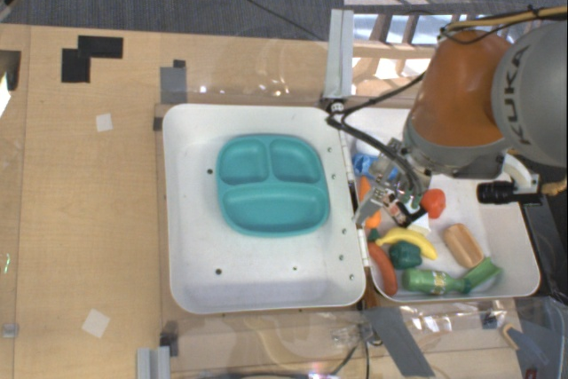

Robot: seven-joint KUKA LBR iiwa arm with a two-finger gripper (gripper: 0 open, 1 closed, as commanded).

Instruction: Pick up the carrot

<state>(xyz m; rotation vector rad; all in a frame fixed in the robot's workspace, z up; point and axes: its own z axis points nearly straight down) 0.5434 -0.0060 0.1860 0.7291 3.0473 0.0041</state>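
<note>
The carrot point(364, 188) is an orange piece lying by the left wall of the right bin point(524, 266), just below a blue toy point(361, 164). Most of it is hidden under the gripper. Another orange tip point(374, 220) shows below the gripper; I cannot tell whether it belongs to the same carrot. The gripper point(389, 195) hangs low over this spot, under the arm's orange band point(461, 98), among cables and metal parts.
The right bin also holds a red tomato point(433, 202), a yellow banana point(408, 240), a dark green piece point(406, 256), a red pepper point(382, 267), a green cucumber point(441, 282) and a tan loaf point(461, 244). A teal divided plate point(272, 185) lies in the left bin point(191, 217).
</note>
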